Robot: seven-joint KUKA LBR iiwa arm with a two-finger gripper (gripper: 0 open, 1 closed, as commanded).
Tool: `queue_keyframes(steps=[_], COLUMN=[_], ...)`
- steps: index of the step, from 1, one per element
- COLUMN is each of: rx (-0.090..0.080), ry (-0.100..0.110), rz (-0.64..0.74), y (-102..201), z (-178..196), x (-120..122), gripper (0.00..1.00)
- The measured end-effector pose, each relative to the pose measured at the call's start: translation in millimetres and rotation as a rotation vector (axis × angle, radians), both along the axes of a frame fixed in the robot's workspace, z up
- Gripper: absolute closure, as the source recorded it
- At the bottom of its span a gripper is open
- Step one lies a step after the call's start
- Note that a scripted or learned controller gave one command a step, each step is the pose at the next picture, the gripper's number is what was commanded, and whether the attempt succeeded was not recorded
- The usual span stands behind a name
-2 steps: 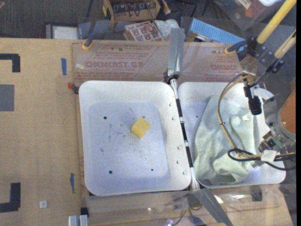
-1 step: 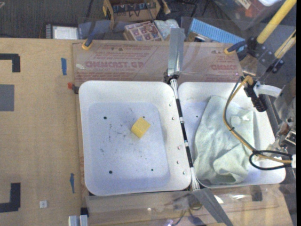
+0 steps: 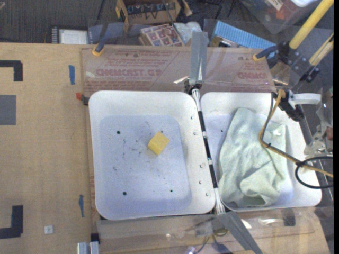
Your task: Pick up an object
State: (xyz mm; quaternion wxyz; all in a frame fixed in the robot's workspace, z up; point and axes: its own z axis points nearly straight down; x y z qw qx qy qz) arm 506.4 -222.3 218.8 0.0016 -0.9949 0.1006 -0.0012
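Note:
A small yellow block [image 3: 158, 143] lies near the middle of the left white bin [image 3: 106, 194], a little toward the back. A crumpled pale green cloth [image 3: 251, 160] covers much of the right white bin [image 3: 212, 115], from its back middle to its front. At the view's right edge, a blurred grey part of my gripper [image 3: 321, 134] hangs over the right bin's right rim, apart from the cloth and far from the block. Nothing is seen between its parts.
A yellow-and-black cable [image 3: 275, 144] loops over the cloth's right side, and black cables [image 3: 312, 171] trail across the right bin's right rim. A grey divider strip [image 3: 198, 62] and a clear plastic panel stand behind the bins. Clutter lies beyond the bench's back edge.

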Motion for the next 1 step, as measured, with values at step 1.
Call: queue_keyframes(steps=[1], rx=[0.0], ry=[0.002], rz=[-0.007], y=[7.4], z=[-23.6], x=[-21.5], gripper=[1.0])
